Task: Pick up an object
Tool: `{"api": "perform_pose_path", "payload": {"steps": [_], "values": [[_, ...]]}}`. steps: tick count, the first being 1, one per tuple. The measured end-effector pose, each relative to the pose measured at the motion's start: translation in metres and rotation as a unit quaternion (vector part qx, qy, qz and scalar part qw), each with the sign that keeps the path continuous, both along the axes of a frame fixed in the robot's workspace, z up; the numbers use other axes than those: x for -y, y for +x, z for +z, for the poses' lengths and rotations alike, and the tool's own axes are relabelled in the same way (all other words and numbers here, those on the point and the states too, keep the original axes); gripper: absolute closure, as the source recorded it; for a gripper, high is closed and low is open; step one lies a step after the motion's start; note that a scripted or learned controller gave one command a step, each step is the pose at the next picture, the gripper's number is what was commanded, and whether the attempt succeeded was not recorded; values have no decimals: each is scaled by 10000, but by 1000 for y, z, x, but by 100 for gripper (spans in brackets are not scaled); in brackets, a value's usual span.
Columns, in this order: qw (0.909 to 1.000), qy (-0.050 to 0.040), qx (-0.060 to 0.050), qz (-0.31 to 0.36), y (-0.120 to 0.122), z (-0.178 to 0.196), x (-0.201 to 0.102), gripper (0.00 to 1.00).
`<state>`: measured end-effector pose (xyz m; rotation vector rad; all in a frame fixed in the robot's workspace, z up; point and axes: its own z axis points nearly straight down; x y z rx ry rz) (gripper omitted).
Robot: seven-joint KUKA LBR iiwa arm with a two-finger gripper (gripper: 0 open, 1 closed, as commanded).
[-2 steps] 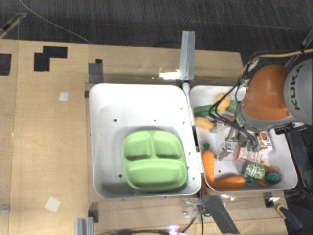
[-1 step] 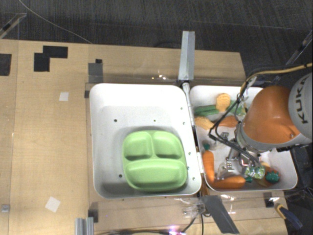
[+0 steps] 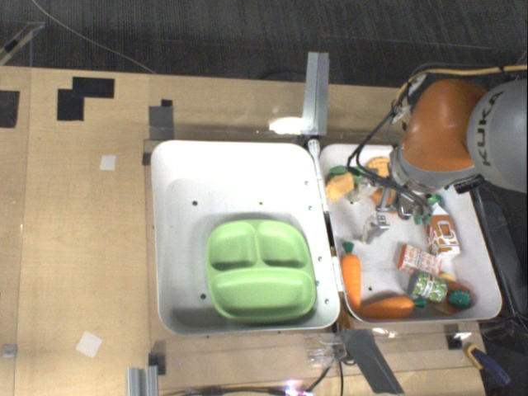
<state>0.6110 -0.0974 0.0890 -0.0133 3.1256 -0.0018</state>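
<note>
Camera view shows you the gripper (image 3: 381, 223) low in the right bin (image 3: 487, 291), gripping nothing that you can see; whether it is released or clenched you cannot tell, and the carrot (image 3: 352, 277) lies unpicked nearby

The robot arm (image 3: 495, 130) comes in from the right side. It is grey, with a big round orange band (image 3: 441, 122) just above the wrist. The arm bends down so the wrist points at the bench below. Thin cables run along the top of the orange part and hang by the wrist. At the end of the arm is the gripper (image 3: 381, 221), small and made of shiny metal. It points down and a little to the left. It hangs low, under the orange part.
</note>
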Motion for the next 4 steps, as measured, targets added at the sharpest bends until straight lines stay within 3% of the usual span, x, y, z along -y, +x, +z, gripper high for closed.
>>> {"api": "perform_pose_path", "payload": {"steps": [1, 2, 4], "values": [[9999, -1, -2, 103, -58, 2, -5, 0], [10000, -6, 29, 78, -92, 2, -13, 0], [9993, 4, 61, -370, -116, 2, -13, 0]]}}
